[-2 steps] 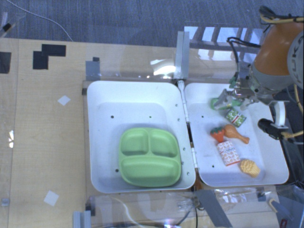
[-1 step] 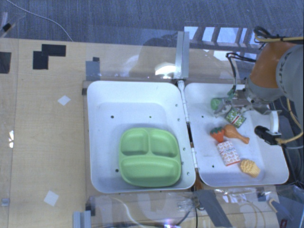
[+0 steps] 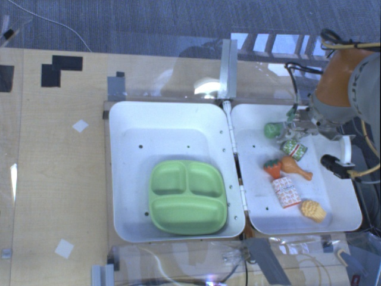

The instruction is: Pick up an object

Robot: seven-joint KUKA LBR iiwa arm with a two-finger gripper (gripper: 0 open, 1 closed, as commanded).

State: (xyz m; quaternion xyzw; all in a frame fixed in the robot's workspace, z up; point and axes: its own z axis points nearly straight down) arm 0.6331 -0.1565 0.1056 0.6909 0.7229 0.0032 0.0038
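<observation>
We see the end effector (image 3: 293,137) low in the right bin (image 3: 339,219), just above a small green-labelled can (image 3: 294,150); whether it grips anything, we cannot tell. A green plate (image 3: 187,197) fills the left bin (image 3: 128,159).

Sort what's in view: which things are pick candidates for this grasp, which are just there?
In play, all in the right bin: green can by the gripper, green round item, drumstick, orange-red piece, red-patterned packet, yellow piece.

Lying about: green divided plate in the left bin.
</observation>
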